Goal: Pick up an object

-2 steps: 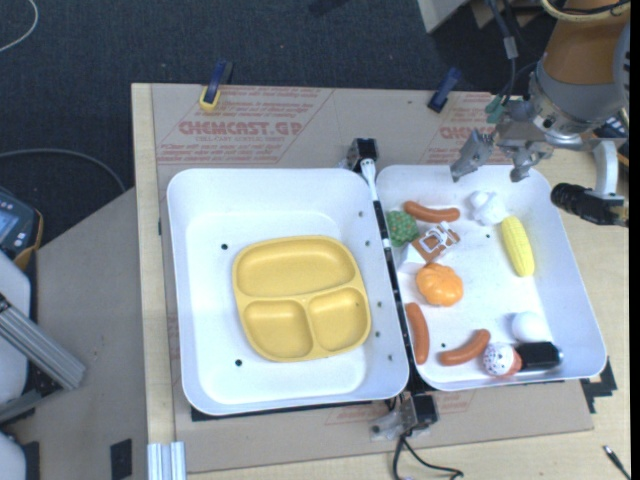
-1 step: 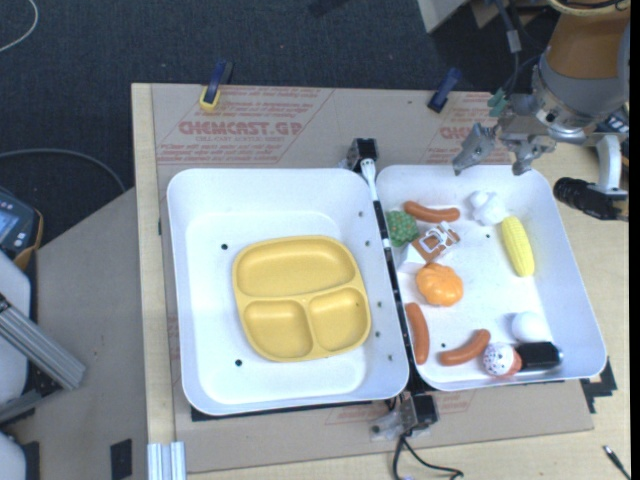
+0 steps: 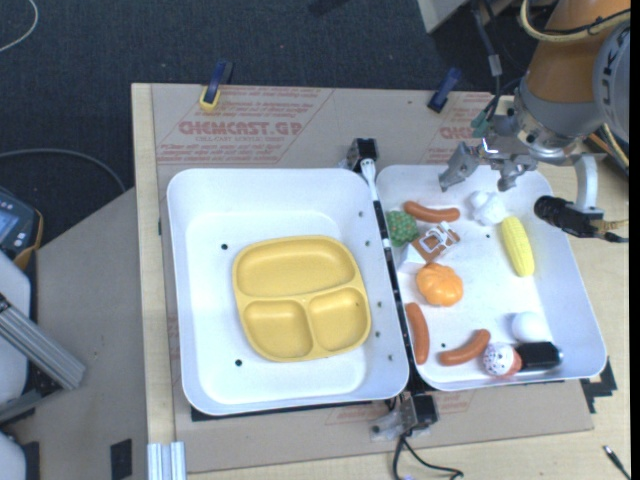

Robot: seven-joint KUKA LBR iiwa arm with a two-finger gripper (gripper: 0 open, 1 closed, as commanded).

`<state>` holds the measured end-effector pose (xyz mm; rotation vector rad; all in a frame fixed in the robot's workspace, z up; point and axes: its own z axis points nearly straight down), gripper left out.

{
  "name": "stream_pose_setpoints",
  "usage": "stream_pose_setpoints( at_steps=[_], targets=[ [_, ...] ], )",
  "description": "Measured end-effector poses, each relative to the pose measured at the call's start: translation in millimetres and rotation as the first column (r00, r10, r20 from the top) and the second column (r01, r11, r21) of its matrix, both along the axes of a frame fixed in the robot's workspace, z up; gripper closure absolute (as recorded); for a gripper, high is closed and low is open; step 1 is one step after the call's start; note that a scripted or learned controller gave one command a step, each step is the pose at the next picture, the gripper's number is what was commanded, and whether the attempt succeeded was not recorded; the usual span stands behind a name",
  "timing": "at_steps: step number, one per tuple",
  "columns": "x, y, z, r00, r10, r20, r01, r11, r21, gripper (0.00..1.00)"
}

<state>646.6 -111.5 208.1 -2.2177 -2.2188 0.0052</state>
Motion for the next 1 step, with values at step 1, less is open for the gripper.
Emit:
stream_pose_setpoints(
  at_steps=[1],
  targets=[
    [3.0, 8.8, -48.6, 1.000, 0.001, -0.001, -0.001, 1.000, 0.000, 0.00]
  ],
)
